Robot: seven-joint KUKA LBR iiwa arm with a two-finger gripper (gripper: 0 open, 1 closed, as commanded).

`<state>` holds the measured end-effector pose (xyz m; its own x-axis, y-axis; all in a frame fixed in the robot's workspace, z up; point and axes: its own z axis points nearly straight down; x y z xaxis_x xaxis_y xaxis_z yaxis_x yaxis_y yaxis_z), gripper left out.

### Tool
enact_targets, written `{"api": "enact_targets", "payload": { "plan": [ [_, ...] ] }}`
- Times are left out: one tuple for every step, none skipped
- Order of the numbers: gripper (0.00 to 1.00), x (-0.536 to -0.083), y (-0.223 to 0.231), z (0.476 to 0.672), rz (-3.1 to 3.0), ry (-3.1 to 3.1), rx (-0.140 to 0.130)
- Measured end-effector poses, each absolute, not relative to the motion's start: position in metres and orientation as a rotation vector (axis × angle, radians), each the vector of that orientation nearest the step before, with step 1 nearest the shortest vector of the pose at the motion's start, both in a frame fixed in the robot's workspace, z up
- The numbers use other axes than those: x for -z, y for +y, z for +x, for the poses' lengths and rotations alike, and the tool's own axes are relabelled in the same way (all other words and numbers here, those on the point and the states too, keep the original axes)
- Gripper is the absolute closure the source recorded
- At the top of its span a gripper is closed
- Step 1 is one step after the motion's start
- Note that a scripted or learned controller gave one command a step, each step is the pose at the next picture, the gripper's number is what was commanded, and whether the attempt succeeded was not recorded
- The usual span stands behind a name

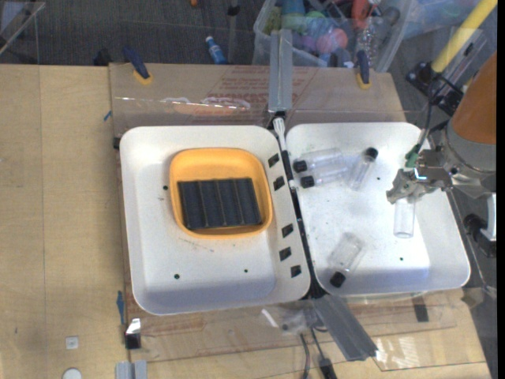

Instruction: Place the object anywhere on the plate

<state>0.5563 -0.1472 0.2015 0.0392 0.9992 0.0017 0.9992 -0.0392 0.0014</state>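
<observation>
Camera view shows the big grey arm (pixel 473 144) reaching in from the right, bent low over the right bin (pixel 371 279). Far to the gripper's left sits the yellow plate (pixel 219 163) in the left bin (pixel 150 235). The gripper (pixel 407 194) points down, pinching a clear little bottle (pixel 403 219) that hangs just under it.

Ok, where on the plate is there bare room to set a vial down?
Little: the black ridged block fills most of the yellow plate. Bare yellow lies along the far edge, between block and rim, plus slim margins left and right.
</observation>
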Motion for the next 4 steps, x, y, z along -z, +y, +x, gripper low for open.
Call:
{"api": "enact_targets", "payload": {
  "plan": [
    [1.0,-0.198,-0.137,0.604,-2.083,-2.356,0.002],
    [1.0,-0.188,-0.112,0.627,-1.894,-2.511,0.003],
    [1.0,-0.193,-0.091,0.64,-1.619,-2.698,0.004],
    [1.0,-0.185,-0.067,0.641,-1.306,-2.857,0.002]
  ]
}}
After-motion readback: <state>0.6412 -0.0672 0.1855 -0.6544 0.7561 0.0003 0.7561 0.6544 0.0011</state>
